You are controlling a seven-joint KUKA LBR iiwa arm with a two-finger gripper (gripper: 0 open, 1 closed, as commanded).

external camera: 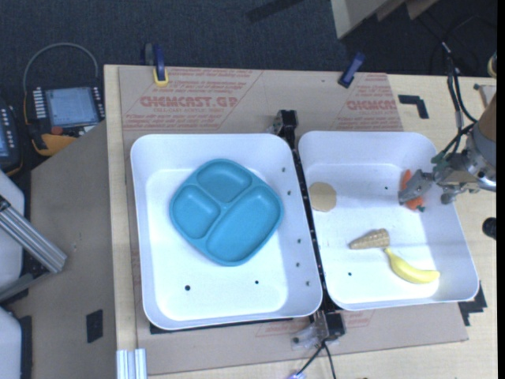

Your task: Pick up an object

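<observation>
Orange carrot (407,181) lies near the right bin's (371,144) far wall, just beside the end effector (422,193), probably lowered there to take it. Whether it is spread or pressed together, I cannot tell.

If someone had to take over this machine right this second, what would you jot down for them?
Gripper: low over the right bin's far right side, right at a small orange-red object. Whether it has a grip on it cannot be told from this view.

Right bin also holds a round tan disc near its left wall, a cone-shaped tan item in the middle, and a yellow banana towards the front.

Left bin: a blue divided plate.

Done: arm is in position at the orange-red object.
Left: confirm the grasp and lift it out.
</observation>
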